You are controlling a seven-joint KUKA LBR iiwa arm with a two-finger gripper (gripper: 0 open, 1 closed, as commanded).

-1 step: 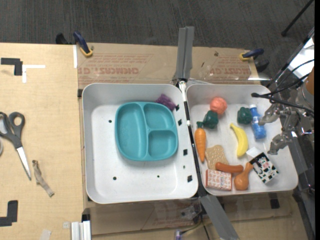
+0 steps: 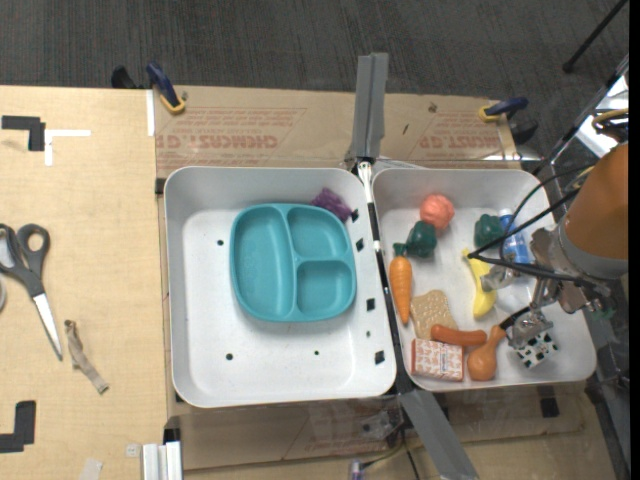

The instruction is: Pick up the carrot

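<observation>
The gripper (image 2: 531, 320) hovers at the right bin's (image 2: 560, 376) near right side, well apart from the carrot (image 2: 401, 286); whether it is spread or pressed together I cannot tell. Approach step, probably: next it must cross left to the carrot by the dividing wall.

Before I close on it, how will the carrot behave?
The carrot looks like smooth moulded plastic, so probably stiff, light and a bit slippery. Its rounded, tapered body may roll or squirt out. It lies beside the bin wall, crowding one finger.
</observation>
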